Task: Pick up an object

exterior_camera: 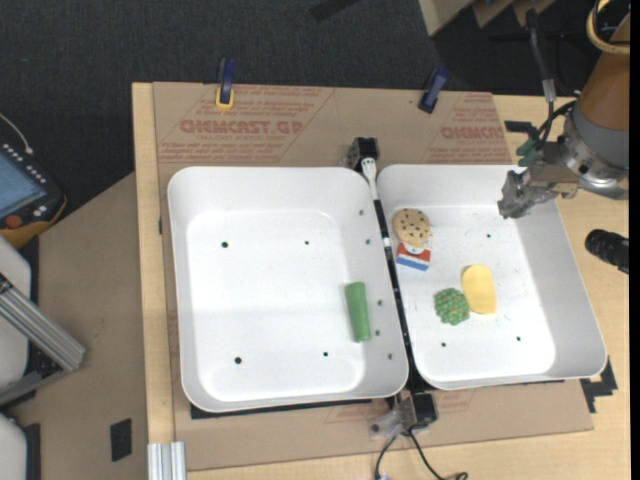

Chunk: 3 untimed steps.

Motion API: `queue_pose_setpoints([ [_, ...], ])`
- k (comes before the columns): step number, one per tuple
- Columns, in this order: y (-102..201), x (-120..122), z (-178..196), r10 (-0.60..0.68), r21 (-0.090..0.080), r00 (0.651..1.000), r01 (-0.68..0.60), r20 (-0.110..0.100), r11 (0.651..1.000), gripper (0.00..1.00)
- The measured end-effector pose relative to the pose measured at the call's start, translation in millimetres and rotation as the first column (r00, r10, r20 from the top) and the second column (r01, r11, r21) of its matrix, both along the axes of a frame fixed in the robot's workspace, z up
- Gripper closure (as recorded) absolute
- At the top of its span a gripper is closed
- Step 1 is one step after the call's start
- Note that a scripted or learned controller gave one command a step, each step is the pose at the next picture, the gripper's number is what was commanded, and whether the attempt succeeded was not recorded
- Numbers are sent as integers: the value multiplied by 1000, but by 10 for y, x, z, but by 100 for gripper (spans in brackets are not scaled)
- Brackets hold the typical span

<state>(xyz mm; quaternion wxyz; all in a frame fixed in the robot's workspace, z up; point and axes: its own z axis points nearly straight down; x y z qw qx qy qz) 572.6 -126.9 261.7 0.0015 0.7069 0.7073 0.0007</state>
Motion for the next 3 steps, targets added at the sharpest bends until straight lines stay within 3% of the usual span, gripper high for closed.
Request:
queue_pose_setpoints([
  [1, -572, -496, -647, -8, 2, 1000, 8, -13, 1000, 100],
  [2, -1001, -972, -1062, -7, 2, 1000, 7, -11, 1000, 100],
  [3, -77, -611, -934, 9, 2, 1000, -9, 1, 1000, 100],
])
